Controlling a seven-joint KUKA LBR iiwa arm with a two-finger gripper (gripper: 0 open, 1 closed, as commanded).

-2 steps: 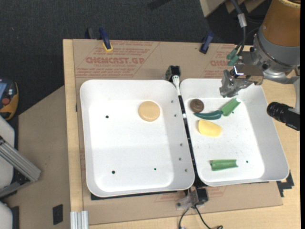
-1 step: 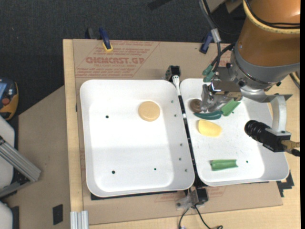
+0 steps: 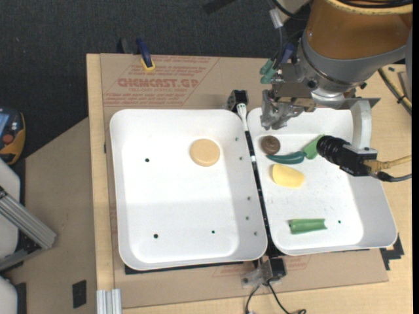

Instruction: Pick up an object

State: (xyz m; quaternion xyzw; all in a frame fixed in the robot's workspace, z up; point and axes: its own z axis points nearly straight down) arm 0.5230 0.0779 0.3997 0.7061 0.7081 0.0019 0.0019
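The right bin [image 3: 366,227] holds a small brown round piece [image 3: 270,144], a teal curved piece [image 3: 296,153], a yellow lump [image 3: 288,176] and a green block [image 3: 308,225]. A tan disc [image 3: 205,152] lies alone in the left bin [image 3: 131,195]. My gripper [image 3: 276,118] hangs over the right bin's far left corner, just above and behind the brown piece. I see nothing held in it. The arm's bulk hides the bin's far edge.
A black cylindrical fitting with a cable [image 3: 340,152] sits beside the teal piece at the right. The divider between the bins [image 3: 254,175] runs close to the brown piece. A yellow-blue clamp [image 3: 145,56] is on the cardboard at the back.
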